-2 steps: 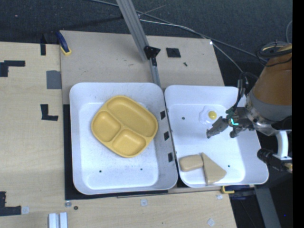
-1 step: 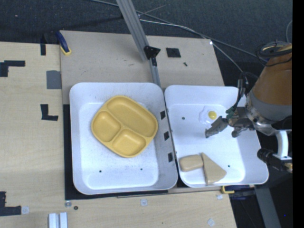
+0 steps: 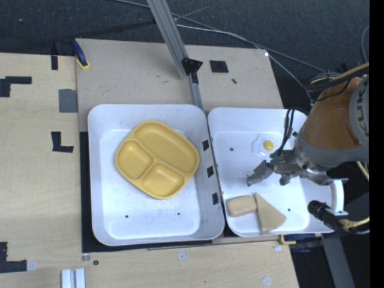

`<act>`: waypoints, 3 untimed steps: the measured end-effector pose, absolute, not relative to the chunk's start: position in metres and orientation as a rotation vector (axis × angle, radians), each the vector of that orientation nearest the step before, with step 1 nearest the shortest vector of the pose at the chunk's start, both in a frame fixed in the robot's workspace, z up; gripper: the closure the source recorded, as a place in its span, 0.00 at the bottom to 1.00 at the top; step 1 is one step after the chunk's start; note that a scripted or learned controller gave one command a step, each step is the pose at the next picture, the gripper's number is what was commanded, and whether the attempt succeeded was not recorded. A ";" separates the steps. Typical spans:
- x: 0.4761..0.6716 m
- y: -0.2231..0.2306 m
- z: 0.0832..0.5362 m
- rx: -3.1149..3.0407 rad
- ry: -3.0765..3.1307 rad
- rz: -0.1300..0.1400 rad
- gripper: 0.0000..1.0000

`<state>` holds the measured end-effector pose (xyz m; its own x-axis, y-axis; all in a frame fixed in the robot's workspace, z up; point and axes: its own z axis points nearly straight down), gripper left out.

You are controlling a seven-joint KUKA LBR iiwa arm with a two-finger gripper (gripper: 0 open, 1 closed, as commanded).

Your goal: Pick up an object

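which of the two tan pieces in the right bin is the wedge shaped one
The tan wedge is the one nearer the bin's right side, pointed at the top and widening downward. The tan block touching its left side is rounded and oblong instead.

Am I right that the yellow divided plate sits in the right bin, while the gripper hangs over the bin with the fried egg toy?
Not quite. The camera view shows the yellow divided plate in the left bin, not the right. The rest holds: the gripper hangs over the right bin, which has the fried egg toy.
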<state>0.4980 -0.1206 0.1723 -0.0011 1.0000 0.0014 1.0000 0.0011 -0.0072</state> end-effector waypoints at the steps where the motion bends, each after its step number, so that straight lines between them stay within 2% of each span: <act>1: 0.501 -0.121 0.109 -2.216 -2.217 0.008 0.00; 2: 0.501 -0.122 0.085 -2.223 -2.222 0.002 0.00; 3: 0.503 -0.121 0.098 -2.223 -2.225 -0.004 1.00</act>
